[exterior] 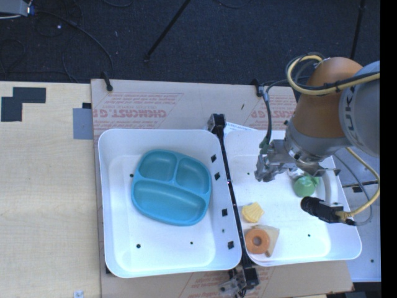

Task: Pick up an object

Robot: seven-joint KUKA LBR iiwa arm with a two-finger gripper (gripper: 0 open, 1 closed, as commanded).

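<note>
1. The brown cardboard sheet (162,107) behind the left white bin (118,166) has red letters, upside down, that look like "CHEMCAST G.P"
2. More red print near that bin's front is too small to read

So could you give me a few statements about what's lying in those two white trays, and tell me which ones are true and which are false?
1. The blue divided plate lies in the left bin. True.
2. The yellow waffle-like piece sits on the blue divided plate. False: it lies in the right bin, near the wall between the two bins.
3. The orange ring-shaped piece lies just below the yellow piece in the view. True.
4. The gripper is over the left bin. False: it is over the right bin, above and apart from the yellow piece.
5. A green object lies in the right bin beside the arm. True.
</note>
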